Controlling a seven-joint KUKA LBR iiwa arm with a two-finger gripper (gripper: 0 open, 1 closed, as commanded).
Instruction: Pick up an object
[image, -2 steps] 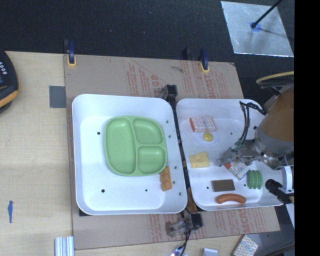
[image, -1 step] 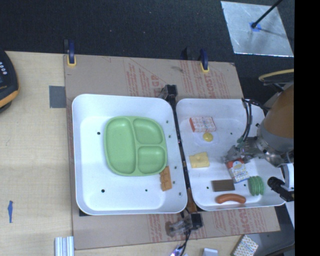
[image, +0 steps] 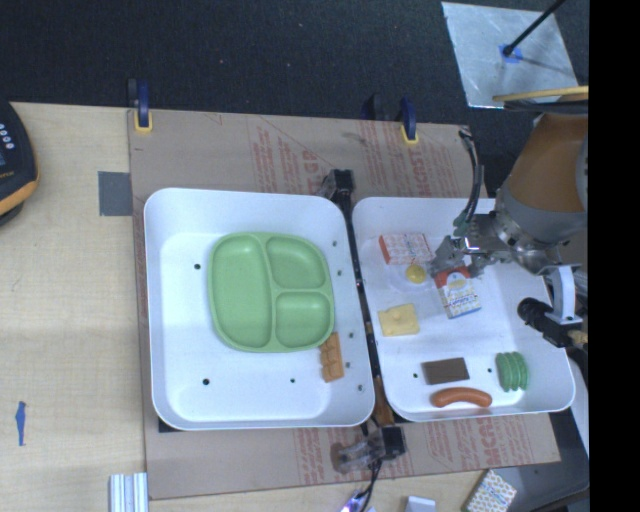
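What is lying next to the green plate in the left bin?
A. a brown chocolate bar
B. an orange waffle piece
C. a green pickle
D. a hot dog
B: a small orange waffle piece lies in the left bin just off the lower right edge of the green plate, while the hot dog, green pickle and brown bar all lie in the right bin.

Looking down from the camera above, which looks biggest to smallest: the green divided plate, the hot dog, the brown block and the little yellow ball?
1. Green divided plate, by far.
2. Hot dog and brown block: too alike to rank.
3. Yellow ball, smallest.
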